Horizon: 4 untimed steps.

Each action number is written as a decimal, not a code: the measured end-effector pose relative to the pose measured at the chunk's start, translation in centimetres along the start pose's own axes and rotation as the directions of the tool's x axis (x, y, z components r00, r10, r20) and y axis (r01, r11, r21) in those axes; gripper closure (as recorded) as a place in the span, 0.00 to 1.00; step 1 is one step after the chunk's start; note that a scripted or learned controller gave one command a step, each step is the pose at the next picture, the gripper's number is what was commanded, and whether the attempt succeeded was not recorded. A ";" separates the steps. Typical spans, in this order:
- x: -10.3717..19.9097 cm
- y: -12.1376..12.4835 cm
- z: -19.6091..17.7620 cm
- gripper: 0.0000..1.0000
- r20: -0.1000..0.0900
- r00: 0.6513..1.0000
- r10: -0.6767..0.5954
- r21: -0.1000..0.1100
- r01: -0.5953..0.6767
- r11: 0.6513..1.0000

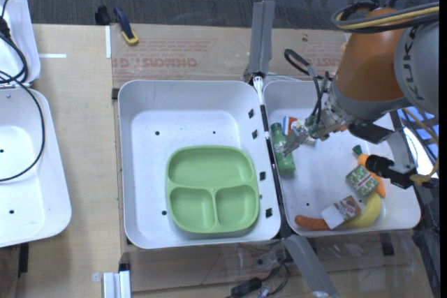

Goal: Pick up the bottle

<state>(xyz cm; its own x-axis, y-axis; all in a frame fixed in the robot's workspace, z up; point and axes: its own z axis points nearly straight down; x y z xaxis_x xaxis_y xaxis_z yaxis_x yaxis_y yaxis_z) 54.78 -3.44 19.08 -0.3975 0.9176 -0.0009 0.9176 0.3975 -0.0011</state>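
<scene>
Bench [77, 45]: holds 2 shallow white bins side by side, so plenty of room to work.
Left bin [140, 150]: just has a green divided plate [211, 188] in it, nothing to do with this job.
Right bin [328, 178]: this is where the action is. There's a banana [369, 211], a carrot [311, 222] and a couple of small packets down at the near end.
Arm [374, 70]: reaching in from the right, wrist low over the far-left part of the right bin.
Bottle [283, 150]: green, lying in the right bin right against its left wall, looks like it's resting on the floor, so not lifted yet imo.
Gripper [299, 138]: tips sit at the bottle's upper end. Honestly can't tell how wide it is or whether it has any hold. I'd say it's at the grab stage, lift still to go.
</scene>
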 end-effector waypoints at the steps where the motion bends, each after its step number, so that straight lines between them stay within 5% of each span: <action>1: -0.1 -7.7 0.0 0.00 -0.001 0.987 -0.163 0.000 0.163 0.987; 2: -4.7 -8.0 10.0 0.00 -0.001 0.992 -0.126 0.000 0.126 0.992; 3: -4.7 -6.8 10.0 0.00 -0.001 0.993 0.120 -0.001 -0.120 0.993; 4: -13.2 -10.2 9.9 0.00 -0.016 0.998 0.062 -0.006 -0.062 0.998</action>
<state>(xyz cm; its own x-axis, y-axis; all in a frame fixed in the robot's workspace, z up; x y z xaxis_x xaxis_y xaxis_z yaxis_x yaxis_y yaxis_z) 50.64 -19.68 9.22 -0.3396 0.9405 0.0147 0.9406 0.3395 0.0045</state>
